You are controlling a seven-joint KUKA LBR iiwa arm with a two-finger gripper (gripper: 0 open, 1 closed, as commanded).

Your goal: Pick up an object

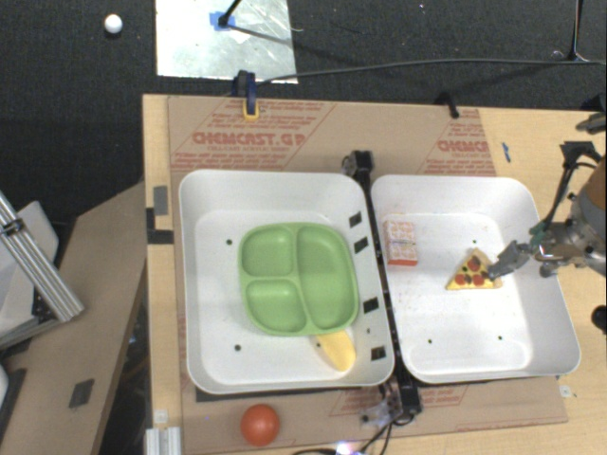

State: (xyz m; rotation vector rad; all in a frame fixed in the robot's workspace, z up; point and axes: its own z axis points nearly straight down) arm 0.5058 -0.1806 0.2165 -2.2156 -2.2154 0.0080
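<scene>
— Where the arm (580, 240) comes in from the right, what do you see at its tip?

— Its gripper (501, 264) sits low over the right bin (550, 349), its tip at the right edge of a pizza slice (473, 273). Whether the jaws are apart or together I cannot tell; they look thin and dark at this angle, and nothing is visibly between them.

— So where is the slice?

— Lying flat on the right bin's floor, right of centre. A small red-and-white box (400, 241) lies in the same bin near its left wall, apart from the slice.

— And the left bin?

— The left bin (204, 282) holds a green plate (299, 278) with four compartments, near its middle. A yellow piece (338, 350) lies just below the plate, touching or slightly under its lower edge.

— Anything outside the bins?

— An orange ball (260, 424) rests on the desk (156, 159) in front of the left bin. A silver sheet (226, 27) lies beyond the desk, with a small white ball (113, 24) to its left.
</scene>
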